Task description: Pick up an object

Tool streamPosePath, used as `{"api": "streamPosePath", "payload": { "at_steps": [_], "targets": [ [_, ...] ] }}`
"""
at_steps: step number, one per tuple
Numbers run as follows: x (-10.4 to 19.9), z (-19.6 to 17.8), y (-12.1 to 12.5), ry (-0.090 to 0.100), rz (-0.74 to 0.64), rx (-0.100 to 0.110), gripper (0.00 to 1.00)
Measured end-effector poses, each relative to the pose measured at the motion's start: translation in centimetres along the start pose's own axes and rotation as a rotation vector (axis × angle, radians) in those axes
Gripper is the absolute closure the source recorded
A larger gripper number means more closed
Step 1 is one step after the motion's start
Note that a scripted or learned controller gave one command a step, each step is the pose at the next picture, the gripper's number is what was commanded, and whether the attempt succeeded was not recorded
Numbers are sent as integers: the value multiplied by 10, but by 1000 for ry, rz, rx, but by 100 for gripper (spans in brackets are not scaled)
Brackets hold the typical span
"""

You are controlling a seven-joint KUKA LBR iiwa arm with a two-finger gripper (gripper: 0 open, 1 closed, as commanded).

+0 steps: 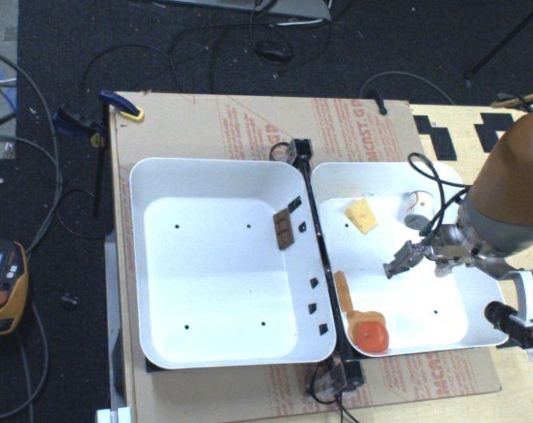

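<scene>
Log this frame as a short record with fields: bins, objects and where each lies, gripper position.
bins: two shallow white bins, left bin and right bin, side by side on a cardboard-covered bench
left bin contents: small brown rectangular block near the right wall
right bin contents: pale yellow wedge-shaped block at the far side; red round-headed tool with an orange handle in the near left corner
gripper: over the right bin's middle, nothing between its fingers
</scene>
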State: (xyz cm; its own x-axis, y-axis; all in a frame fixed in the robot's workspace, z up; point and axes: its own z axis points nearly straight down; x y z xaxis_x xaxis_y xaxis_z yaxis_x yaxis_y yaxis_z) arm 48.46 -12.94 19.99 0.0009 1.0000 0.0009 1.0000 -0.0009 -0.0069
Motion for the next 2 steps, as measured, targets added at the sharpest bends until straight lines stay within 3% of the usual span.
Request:
{"api": "streamPosePath", "payload": {
  "at_steps": [1, 2],
  "targets": [
    [0, -3, 2, -1, -1, -7, 0],
    [10, 47, 4, 0, -2, -2, 0]
  ]
}}
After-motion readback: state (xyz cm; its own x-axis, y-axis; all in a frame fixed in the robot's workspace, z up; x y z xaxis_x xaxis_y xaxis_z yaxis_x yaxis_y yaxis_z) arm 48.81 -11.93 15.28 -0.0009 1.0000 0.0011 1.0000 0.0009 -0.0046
